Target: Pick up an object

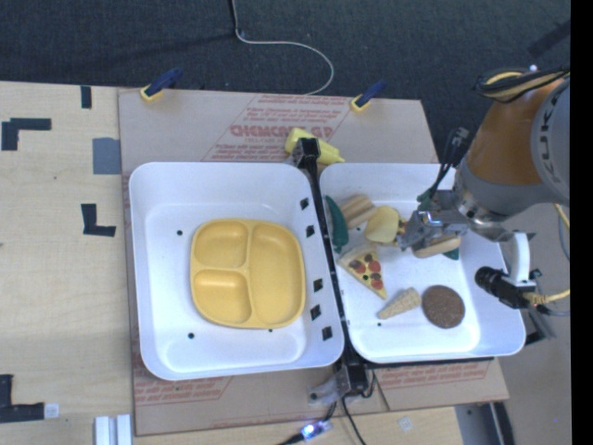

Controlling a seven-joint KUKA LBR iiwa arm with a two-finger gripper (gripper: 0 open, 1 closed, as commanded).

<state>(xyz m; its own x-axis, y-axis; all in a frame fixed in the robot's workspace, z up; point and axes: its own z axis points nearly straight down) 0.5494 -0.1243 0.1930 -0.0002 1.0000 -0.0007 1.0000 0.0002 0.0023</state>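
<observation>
Reaching in from the right over the right bin [482, 346], with the grey arm [519, 170] and its orange band angled down toward the bin's middle. Gripper [428, 235] low over the bin's upper part, just beside a pale yellow rounded toy food [383, 222] and over a tan piece [443, 246] that pokes out beneath it. Cannot tell whether the fingers are wide, narrow or closed on anything: too small, dark and blurred against the wrist hardware. Tan piece mostly hidden under the gripper, shape unclear.

Lying loose in the right bin: a brown stick-like piece [357, 208] touching a dark green piece [335, 225] near the dividing wall, a pizza slice [365, 272] near the middle, a tan cone-shaped wedge [398, 304] and a brown round cookie [444, 306] near the front.

Resting in the left bin [157, 193]: a yellow divided plate [248, 273], well apart from the gripper. Perched at the bins' far junction: a yellow clamp-like item [306, 144], partly covered by a black part
</observation>
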